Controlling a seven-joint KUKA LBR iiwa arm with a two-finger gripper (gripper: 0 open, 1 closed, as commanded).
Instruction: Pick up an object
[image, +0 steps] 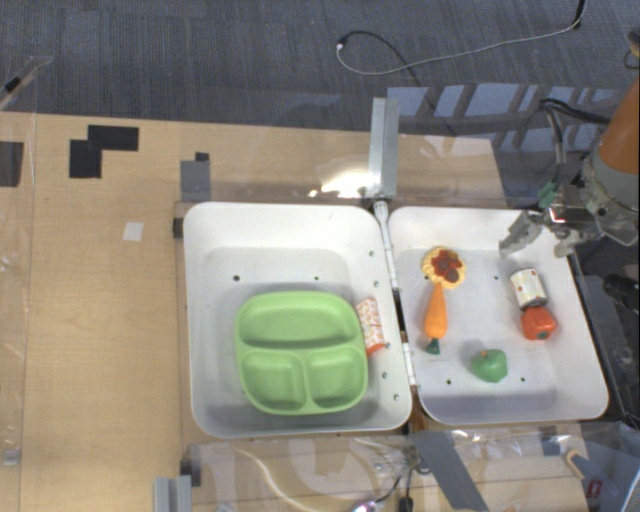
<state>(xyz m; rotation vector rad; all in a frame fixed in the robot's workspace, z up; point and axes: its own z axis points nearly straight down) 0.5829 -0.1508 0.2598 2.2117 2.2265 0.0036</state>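
Observation:
The right bin (570, 385) holds several toy foods: a small round pizza (443, 266), an orange carrot (435, 314), a green pepper (489, 365), a white and brown can (527, 287) and a red tomato (538, 323) touching the can's lower end. My gripper (541, 236) hangs over the bin's far right corner, just above the can in the view. Its fingers stand apart and open, with nothing between them.
The left bin (205, 300) carries a green divided plate (300, 352) with a small striped packet (370, 325) at its right edge. A metal post (384, 150) rises behind the wall between the bins. Cables run at the back right.

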